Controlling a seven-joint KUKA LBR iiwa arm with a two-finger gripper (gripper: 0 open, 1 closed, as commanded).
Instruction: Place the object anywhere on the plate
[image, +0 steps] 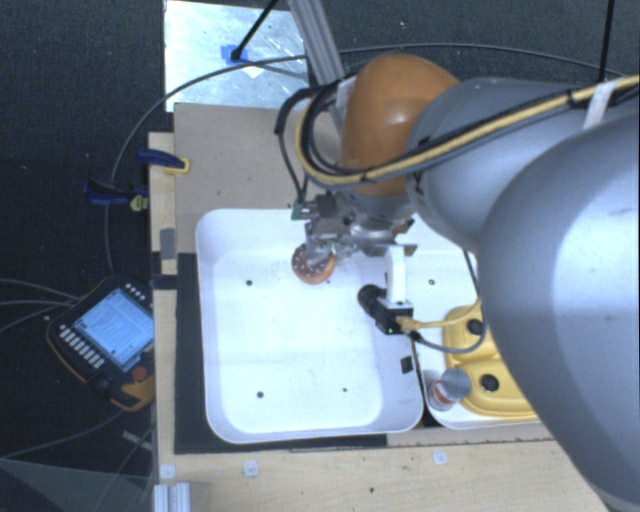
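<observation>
While the arm hangs over the back of the left bin (230, 400), the hand (322, 250) sits right on top of a small round brownish object (313, 266), so my guess is we're at the pick-up stage. Honestly can't tell if the hand is open or closed from this angle, since the wrist blocks it. The object looks like a flat ridged disc, maybe a toy cookie. Next it'd need lifting and carrying to the yellow plate (500, 395) in the right bin.
</observation>
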